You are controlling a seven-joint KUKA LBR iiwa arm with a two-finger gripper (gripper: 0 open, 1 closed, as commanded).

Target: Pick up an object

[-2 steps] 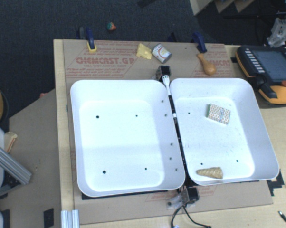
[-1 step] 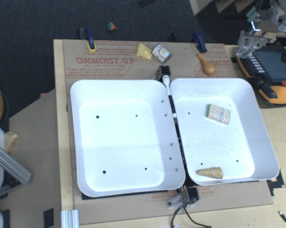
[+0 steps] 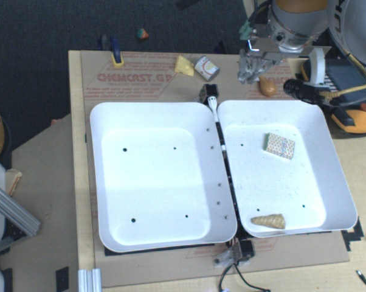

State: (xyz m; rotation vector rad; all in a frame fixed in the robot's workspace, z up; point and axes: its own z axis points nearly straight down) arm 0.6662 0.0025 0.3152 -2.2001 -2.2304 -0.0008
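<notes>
Right bin (image 3: 329,163): patterned green-edged sponge block (image 3: 279,145), tan cone-shaped piece (image 3: 269,221); claw (image 3: 251,72) state unclear.

We see the arm (image 3: 301,5) coming in from the upper right, its orange band above the wrist. The claw (image 3: 251,72) points down and nothing is between its fingers.

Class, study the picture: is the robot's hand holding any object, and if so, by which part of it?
Nothing is held. The hand hangs above the bench beyond the right bin, nothing between its fingers; the patterned block and the tan piece lie in that bin.
</notes>
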